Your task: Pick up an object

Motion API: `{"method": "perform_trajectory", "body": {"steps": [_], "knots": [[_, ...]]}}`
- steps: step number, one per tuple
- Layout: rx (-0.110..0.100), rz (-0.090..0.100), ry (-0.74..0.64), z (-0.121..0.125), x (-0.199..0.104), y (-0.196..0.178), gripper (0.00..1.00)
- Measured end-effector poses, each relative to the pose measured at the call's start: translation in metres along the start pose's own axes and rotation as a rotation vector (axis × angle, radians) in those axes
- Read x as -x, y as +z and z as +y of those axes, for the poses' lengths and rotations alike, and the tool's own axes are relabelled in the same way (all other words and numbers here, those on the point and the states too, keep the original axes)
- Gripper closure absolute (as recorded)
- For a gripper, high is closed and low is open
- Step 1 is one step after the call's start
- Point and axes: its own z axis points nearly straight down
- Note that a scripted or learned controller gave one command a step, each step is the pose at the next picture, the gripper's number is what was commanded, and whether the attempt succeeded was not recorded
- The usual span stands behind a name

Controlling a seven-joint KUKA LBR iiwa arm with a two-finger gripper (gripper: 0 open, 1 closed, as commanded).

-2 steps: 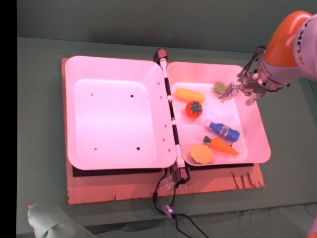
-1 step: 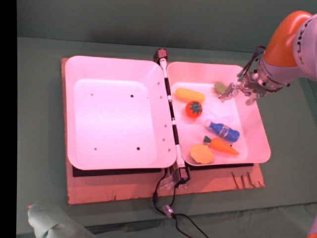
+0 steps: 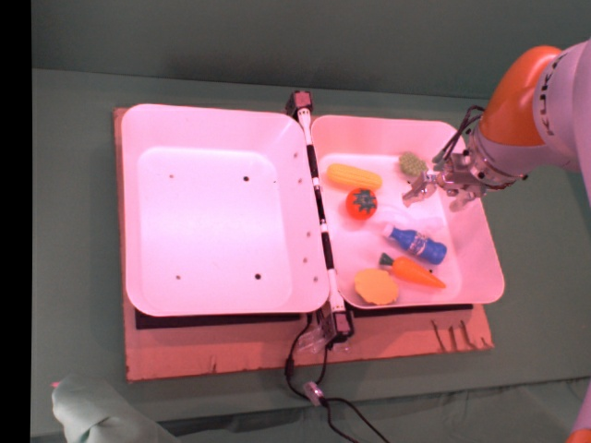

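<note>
Just up-left of the gripper (image 3: 434, 187) lies a small green lump (image 3: 411, 163), near but apart. Whether it's spread or closed, I cannot tell. Below it lies the blue bottle (image 3: 416, 244).

Lit brightly from above, with a strong pink cast across both white bins (image 3: 222, 127). Near-blown highlights on the left bin's rim and floor. Soft, short shadows under the toy food in the right bin. Dim, muted green on the surrounding desk (image 3: 83, 247). Slightly soft focus throughout, low resolution, fine detail lost.
</note>
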Motion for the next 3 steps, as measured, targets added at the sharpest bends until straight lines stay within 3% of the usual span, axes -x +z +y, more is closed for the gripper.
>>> {"method": "perform_trajectory", "body": {"steps": [1, 2, 3], "knots": [[0.013, -0.004, -0.002, 0.003, 0.001, 0.035, 0.00], [0.015, -0.006, 0.003, 0.003, 0.003, 0.025, 1.00], [0.017, -0.005, -0.003, 0.010, -0.001, -0.038, 1.00]]}}
